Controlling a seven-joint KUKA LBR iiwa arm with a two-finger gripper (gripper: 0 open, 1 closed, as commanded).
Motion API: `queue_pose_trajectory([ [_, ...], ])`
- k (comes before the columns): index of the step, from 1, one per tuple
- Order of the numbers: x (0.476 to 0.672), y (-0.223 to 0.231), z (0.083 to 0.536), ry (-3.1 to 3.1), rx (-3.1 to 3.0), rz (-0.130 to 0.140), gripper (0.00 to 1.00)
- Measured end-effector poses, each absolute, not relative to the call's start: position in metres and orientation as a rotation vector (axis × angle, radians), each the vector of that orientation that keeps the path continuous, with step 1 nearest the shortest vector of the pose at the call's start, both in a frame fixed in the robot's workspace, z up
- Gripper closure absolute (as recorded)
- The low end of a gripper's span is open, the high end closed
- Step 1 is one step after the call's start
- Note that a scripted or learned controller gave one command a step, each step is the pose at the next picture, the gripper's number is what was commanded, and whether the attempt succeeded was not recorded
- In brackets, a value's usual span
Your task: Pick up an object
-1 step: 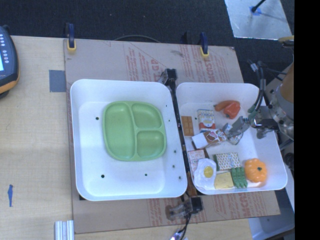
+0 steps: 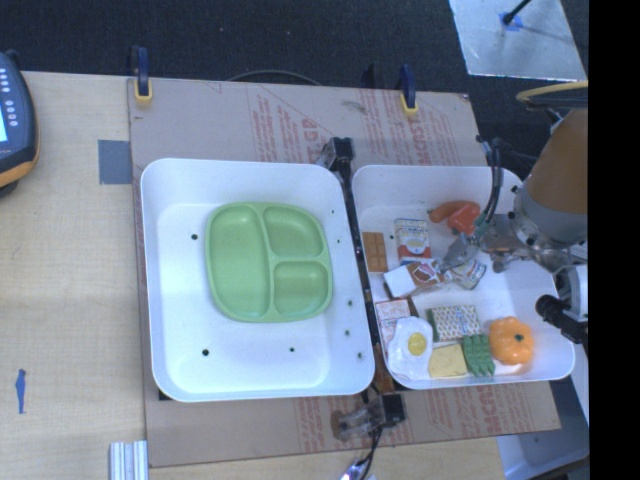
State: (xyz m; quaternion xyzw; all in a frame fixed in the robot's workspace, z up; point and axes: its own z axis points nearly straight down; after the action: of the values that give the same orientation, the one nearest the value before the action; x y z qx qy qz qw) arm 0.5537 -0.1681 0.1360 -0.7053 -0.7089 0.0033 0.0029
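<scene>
We see the tool (image 2: 468,258) down inside the right bin (image 2: 545,373), reaching in from the right, tip over the clutter in the bin's middle. We cannot tell whether it is wide or narrow, the tip is a blur of metal against the small packets, and nothing visibly sits in it. Using the tool as landmark: the red-orange piece (image 2: 455,211) lies just behind it toward the far wall, the small carton (image 2: 411,236) just to its left and slightly back, the white and red packets (image 2: 415,276) touching or nearly under the tip on the left. Toward the near wall from the tool: the patterned card (image 2: 455,320), then the fried egg toy (image 2: 410,345), the yellow block (image 2: 448,361), the green piece (image 2: 478,354) and the orange pumpkin toy (image 2: 511,341), which sits near and slightly right. The left bin (image 2: 160,268) holds the green divided plate (image 2: 268,261), well apart to the tool's left. Our read: the nearest candidates are the packets at the tip, lying left of the tool with long axis roughly across the bin, so the coming move probably turns on a short drop there, not a reach. Risk: crowded items, easy to pinch two or none.
</scene>
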Motion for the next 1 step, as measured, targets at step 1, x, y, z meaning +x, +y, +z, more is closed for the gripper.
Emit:
queue_pose_trajectory([
  [1, 0.6043, -0.1349, 0.0921, -2.234, -2.211, 0.001, 0.0],
])
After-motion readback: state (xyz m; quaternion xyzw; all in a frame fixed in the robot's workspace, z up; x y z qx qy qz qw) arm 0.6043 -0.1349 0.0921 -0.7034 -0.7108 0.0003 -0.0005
